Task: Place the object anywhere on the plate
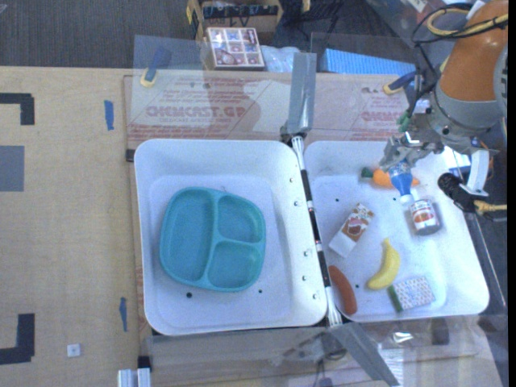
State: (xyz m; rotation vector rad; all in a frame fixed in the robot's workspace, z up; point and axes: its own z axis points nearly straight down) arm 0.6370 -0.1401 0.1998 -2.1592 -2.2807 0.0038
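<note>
- looking for the object to move, i count several candidates loose in the right bin, none on the plate yet: a banana, a small carton, a jar lying on its side, a blue funnel-shaped piece and an orange bit at the far end, a red sausage-like piece by the divider, and a patterned sponge-like block.
- i judge the blue piece or the orange bit to be the likely target, since the gripper hangs just above them at the bin's far side.
- i cannot tell whether the claw is open or closed; the fingertips blur into the clutter below, and nothing is clearly between them.
- the teal divided plate sits flat in the left bin, well apart from every item, so any pick needs a carry across the divider between the bins.
- the arm reaches in from the right, which suits the near-edge items.
</note>
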